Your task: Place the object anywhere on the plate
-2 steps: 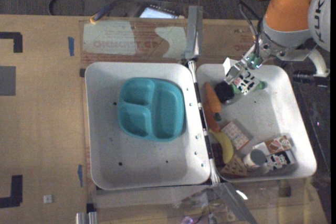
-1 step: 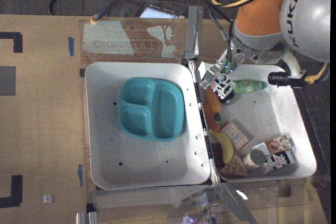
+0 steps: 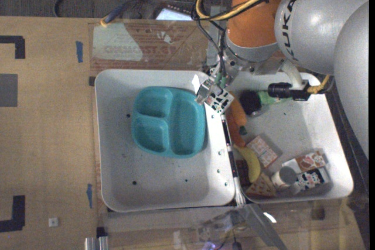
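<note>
the gripper (image 3: 212,92) hangs over the seam between the two shallow white bins; whether it grips anything i cannot tell, and which object is meant is unclear. the teal moulded-plastic divided plate (image 3: 170,121) lies just to its left in the left bin (image 3: 117,184). below and right of it, the right bin (image 3: 337,143) holds a long orange carrot-like piece (image 3: 236,123), a yellow banana (image 3: 252,163) and small printed cartons (image 3: 262,150).

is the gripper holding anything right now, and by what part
Cannot be told: the gripper sits at the teal plate's right edge, but its fingertips blur together and nothing is clearly between them.
</note>
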